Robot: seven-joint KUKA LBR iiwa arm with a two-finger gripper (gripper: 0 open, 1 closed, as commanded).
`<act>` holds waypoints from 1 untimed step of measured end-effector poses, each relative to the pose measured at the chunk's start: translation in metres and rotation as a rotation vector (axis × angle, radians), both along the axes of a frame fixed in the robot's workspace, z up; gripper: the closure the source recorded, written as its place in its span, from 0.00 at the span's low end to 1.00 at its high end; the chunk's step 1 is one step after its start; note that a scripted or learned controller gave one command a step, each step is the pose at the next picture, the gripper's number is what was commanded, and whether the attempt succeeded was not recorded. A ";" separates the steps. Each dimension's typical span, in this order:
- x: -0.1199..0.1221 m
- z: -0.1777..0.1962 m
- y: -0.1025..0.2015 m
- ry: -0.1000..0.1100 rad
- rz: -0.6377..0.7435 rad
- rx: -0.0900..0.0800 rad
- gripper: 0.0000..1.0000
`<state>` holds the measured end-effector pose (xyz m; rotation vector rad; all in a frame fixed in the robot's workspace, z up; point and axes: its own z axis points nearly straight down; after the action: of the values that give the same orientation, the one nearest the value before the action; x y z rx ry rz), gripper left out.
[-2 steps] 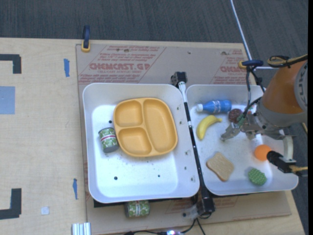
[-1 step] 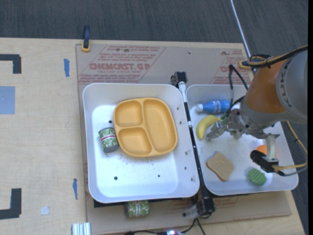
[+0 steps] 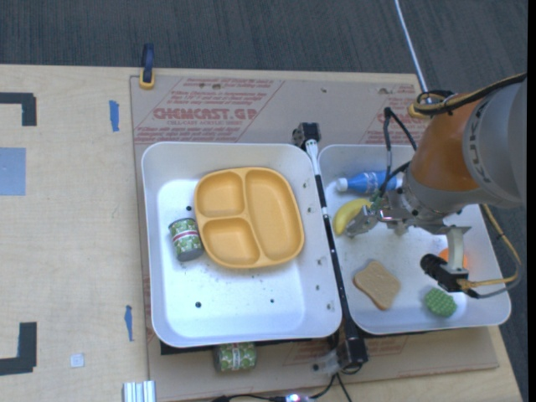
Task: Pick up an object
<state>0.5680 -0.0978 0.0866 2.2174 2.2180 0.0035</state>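
Observation:
In the right bin [image 3: 416,322] lie a yellow banana [image 3: 342,218], a blue bottle [image 3: 360,182], a slice of bread [image 3: 378,284], a green knobbly item [image 3: 440,302] and an orange carrot-like piece [image 3: 457,246]. My gripper [image 3: 366,222] hangs low at the bin's left side, right against the banana's lower right end and just below the bottle. The arm's grey and orange wrist [image 3: 448,162] covers the bin's upper right part. Nothing is visibly lifted off the bin floor.
The left bin [image 3: 157,224] holds a yellow divided plate [image 3: 249,216] with a small green-labelled can [image 3: 185,239] beside its left edge. Another can [image 3: 234,357] lies on the board in front of the left bin. A black ridge [image 3: 327,224] separates the bins.

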 end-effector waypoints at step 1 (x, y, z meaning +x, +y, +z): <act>-0.047 0.000 -0.004 0.000 0.000 0.002 0.00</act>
<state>0.5212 -0.1017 0.0868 2.2187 2.2188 0.0048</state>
